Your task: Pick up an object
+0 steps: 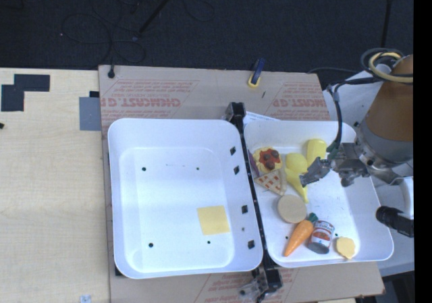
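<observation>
The left bin (pixel 128 160) holds a flat yellow square (pixel 213 220) toward its near right corner. Across the black clips joining the rims, the right bin (pixel 378 244) is crowded: a pizza slice (pixel 268 159) above a waffle-patterned wedge (pixel 272 181), a tan disc (pixel 292 209), a carrot (pixel 298 236), a small jar (pixel 322 236), a pale yellow piece (pixel 345 248), and yellow fruit shapes (pixel 297 163) that run together and are hard to separate. The gripper (pixel 316 173) hangs over these yellow shapes, just beside them, its dark fingers too blurred to tell wide from narrow. The arm (pixel 395 109) enters from the right, its wrist angled down-left, partly cut off at the edge.
</observation>
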Tool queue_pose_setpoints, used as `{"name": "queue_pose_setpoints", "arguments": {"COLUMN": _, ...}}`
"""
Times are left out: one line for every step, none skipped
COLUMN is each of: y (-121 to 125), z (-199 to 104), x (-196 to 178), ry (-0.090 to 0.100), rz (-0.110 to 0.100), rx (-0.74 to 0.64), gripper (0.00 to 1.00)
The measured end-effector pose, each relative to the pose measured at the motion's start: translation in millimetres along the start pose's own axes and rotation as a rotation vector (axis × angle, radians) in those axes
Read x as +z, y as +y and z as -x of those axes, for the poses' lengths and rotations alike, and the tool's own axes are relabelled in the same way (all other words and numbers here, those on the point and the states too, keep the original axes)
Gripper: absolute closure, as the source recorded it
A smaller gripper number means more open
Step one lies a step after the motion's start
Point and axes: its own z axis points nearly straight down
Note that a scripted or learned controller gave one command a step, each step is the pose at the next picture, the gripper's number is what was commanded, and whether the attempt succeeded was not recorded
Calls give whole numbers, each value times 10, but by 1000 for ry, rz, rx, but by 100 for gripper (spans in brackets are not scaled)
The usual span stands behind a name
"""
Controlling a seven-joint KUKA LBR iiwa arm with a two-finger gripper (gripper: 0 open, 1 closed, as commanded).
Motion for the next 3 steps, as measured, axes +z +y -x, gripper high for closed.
{"name": "queue_pose_setpoints", "arguments": {"y": -197, "z": -212, "x": 1336, "ry": 4, "rz": -14, "rx": -1, "gripper": 0}}
{"name": "queue_pose_setpoints", "arguments": {"y": 498, "z": -225, "x": 1440, "ry": -1, "rz": 4, "rx": -1, "gripper": 0}}
{"name": "queue_pose_setpoints", "arguments": {"y": 470, "z": -204, "x": 1339, "ry": 0, "rz": -2, "rx": 6, "gripper": 100}}
